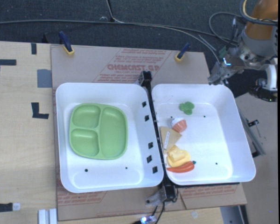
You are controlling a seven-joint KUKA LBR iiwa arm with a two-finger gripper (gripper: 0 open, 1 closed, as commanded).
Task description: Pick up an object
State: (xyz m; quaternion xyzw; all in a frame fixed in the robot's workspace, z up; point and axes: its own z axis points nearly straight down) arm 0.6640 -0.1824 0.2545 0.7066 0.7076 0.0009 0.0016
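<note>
Small toy foods lie in the right white plastic bin (233, 139), with the arm raised beyond its far right corner.

A green leafy piece (187, 108), a pink-and-white cupcake (178, 124), a tan wedge (168, 137), a yellow block (177, 156) and a red chili pepper (181, 168) cluster near the divider. The left white bin (65, 125) holds a green sectioned plastic plate (98, 131). Whether the jaws of the gripper (218, 73) are wide or narrow cannot be told.

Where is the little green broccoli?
In the camera view, the green broccoli sits near the far wall of the right bin, just beyond the cupcake.
</note>
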